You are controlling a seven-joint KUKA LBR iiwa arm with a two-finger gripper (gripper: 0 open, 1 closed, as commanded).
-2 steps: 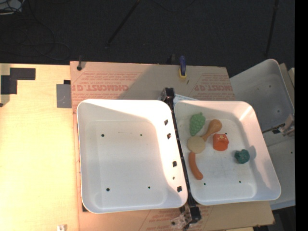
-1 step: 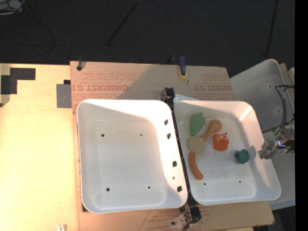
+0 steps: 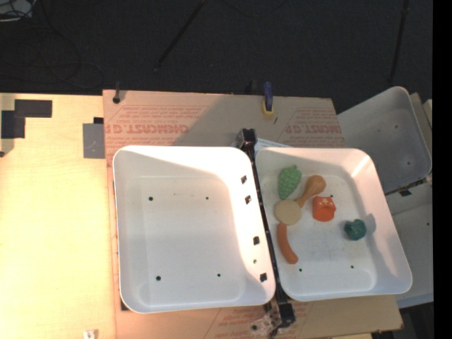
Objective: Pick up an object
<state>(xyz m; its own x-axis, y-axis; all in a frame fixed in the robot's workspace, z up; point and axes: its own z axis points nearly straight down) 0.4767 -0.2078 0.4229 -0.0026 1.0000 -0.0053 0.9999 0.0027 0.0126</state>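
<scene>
Nearest you, the front rims of the two shallow white plastic bins sit side by side on a sheet of brown cardboard with red print (image 3: 176, 122). The left bin (image 3: 134, 288) shows its bare floor with a few small dark holes. The right bin (image 3: 381, 281) holds everything you could pick.

Start at the near end of that bin's cluster. You see a slim orange-red sausage-shaped toy (image 3: 287, 244) lying lengthwise close to the wall shared with the left bin. To its right, well apart and nearer the right wall, sits a small teal-green lumpy object (image 3: 355, 229).

Just beyond the sausage toy's far tip is a tan club-shaped piece (image 3: 296, 202). It has a pale round head next to that tip and a browner rounded handle slanting away to the right. Just beside that handle on the right is a small red blocky object with a pale top (image 3: 323, 208).

Farthest of the group is a green knobbly toy, like a bunch of grapes (image 3: 289, 181). It lies touching or almost touching the tan piece.

Beyond the bins, a blue and yellow clamp (image 3: 268, 99) grips the cardboard's far edge. Pale wooden benchtop (image 3: 49, 224) runs along the left.

You cannot tell how the gripper stands.
</scene>
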